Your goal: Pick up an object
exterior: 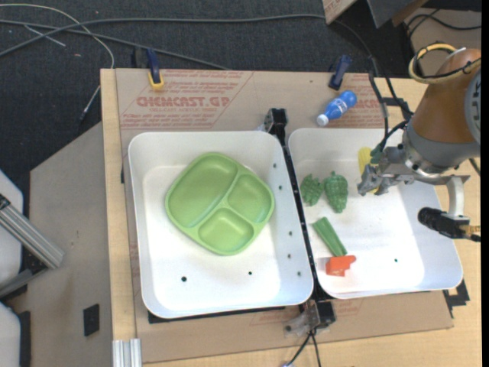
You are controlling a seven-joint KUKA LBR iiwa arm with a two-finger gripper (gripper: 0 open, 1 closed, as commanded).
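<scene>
The right bin (428, 277) holds two bumpy dark green toy vegetables (324, 189) side by side near its left wall. Below them lie a flat green stick (330, 236) and a small orange-red piece (341, 264). A yellow object (365, 158) shows partly behind the gripper, near the bin's back rim. The gripper (372, 183) hangs low over the upper middle of the right bin, just right of the green vegetables and apart from them. Nothing shows in its grasp.
The left bin (153, 281) holds a light green divided plate (220, 202). A small blue and white bottle (337, 108) lies on the cardboard behind the right bin. Black clamps sit between the bins at back and front. The arm's wrist (447, 121) covers the right bin's back right corner.
</scene>
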